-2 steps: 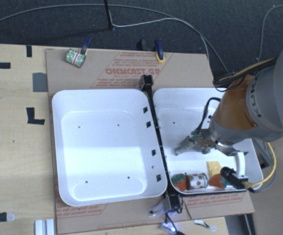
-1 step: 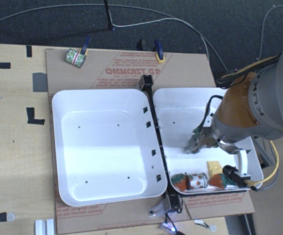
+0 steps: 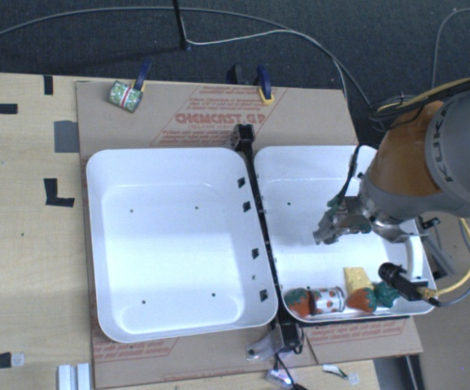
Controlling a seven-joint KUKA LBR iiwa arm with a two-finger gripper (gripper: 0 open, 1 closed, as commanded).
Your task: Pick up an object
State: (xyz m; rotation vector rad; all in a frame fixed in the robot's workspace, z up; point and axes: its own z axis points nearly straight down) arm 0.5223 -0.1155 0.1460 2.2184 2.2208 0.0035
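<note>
gripper (image 3: 330, 227) hung low in the right bin (image 3: 300, 169), open or closed i couldn't tell, can (image 3: 328, 301) and yellow block (image 3: 354, 278) nearby

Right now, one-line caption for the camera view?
Gripper over right bin, items clustered at its near edge.

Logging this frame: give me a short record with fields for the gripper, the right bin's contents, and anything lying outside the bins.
gripper: over the middle of the right bin, apart from the items
right bin: items bunched along its near edge
items: red-and-green piece, red-and-white can, yellow block, orange piece, teal piece
outside bins: small green-and-white object on the cardboard, beyond the left bin
task state: nothing seen picked up yet
</note>
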